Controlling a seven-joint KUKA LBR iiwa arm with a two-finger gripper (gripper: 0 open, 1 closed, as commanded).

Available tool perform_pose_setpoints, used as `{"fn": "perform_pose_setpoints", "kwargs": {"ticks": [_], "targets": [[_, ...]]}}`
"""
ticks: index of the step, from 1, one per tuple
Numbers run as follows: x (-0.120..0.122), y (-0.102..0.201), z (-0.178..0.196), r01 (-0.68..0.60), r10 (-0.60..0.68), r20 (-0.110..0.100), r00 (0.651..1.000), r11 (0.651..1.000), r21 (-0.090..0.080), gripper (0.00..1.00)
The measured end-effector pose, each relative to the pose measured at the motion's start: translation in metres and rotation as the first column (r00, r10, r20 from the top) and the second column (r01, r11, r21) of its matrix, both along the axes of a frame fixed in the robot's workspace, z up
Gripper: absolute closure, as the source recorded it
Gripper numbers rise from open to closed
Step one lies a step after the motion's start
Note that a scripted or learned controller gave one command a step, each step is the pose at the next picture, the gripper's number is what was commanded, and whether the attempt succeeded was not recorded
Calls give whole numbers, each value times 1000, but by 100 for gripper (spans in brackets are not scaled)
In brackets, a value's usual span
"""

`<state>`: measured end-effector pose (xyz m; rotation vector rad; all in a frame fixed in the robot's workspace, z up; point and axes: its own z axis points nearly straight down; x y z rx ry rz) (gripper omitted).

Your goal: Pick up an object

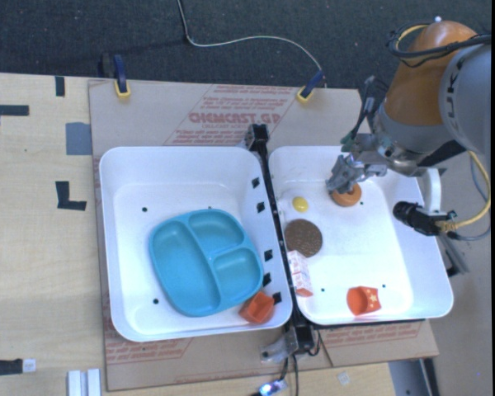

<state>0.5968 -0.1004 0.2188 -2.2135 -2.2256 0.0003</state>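
My gripper (pixel 345 181) hangs low over the back of the right bin (pixel 412 258), directly above a small orange round object (pixel 346 195) that peeks out beneath it. Further left in that bin lie a small yellow piece (pixel 299 204) and a brown disc (pixel 303 238). A red-and-white packet (pixel 299 272) leans against the divider, and an orange-red block (pixel 362 300) rests near the front wall. The left bin (pixel 124 213) holds a blue divided tray (pixel 205 259) and an orange object (pixel 257 308) at its front right corner.
The black divider (pixel 268 213) runs between the two bins. A black cylinder with yellow cable (pixel 421 217) juts from the arm over the right bin's right edge. Two clamps (pixel 120 85) hold the cardboard at the back, and a cable (pixel 239 40) trails behind.
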Motion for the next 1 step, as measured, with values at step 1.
{"fn": "perform_pose_setpoints", "kwargs": {"ticks": [1], "targets": [[-8, 42, -1, 1, -1, 0, 1000, 1000, 0, 100]]}}
